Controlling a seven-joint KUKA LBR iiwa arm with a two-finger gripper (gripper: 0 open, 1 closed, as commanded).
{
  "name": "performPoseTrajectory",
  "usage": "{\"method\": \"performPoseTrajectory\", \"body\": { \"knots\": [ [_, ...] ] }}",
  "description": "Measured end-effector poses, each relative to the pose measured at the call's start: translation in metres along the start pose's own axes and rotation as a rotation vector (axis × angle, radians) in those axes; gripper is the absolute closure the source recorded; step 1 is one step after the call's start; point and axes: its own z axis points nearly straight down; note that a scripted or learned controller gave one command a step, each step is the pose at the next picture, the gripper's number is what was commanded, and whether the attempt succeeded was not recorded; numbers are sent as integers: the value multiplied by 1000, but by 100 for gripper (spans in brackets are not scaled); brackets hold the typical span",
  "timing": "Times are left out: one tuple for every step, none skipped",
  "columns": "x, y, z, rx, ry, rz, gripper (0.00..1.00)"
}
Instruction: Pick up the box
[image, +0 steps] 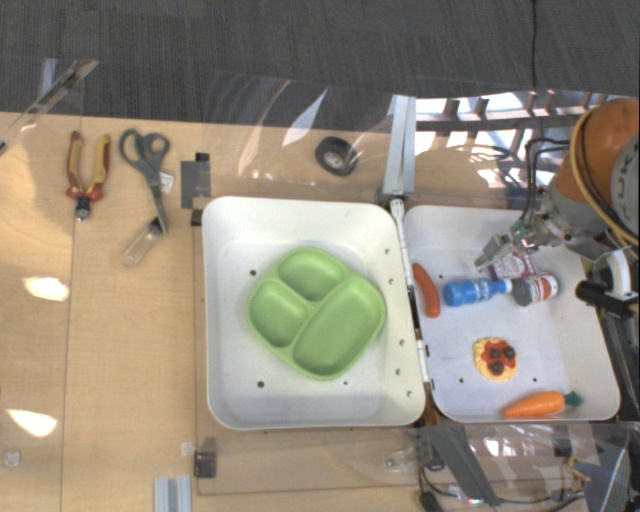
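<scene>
Overhead, camera view. Left bin (225, 300): one green divided plate (316, 312) at its centre. Right bin (590, 375): red sausage (427, 289) along the left wall; blue bottle (477, 292) lying flat mid-bin; red-capped container (535, 290) touching the bottle's right end; small pizza (496, 358) nearer the front; carrot (541, 404) by the front edge. Box (512, 266): pinkish, near the right bin's back edge, directly under the gripper (512, 245). Finger state: cannot tell. Bench (100, 350), left of the bins: pliers (85, 170), scissors (148, 165); tape roll (337, 155) behind.
</scene>
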Motion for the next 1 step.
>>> {"method": "performPoseTrajectory", "body": {
  "knots": [
    [-2, 4, -15, -12, -11, -2, 100]
  ]
}}
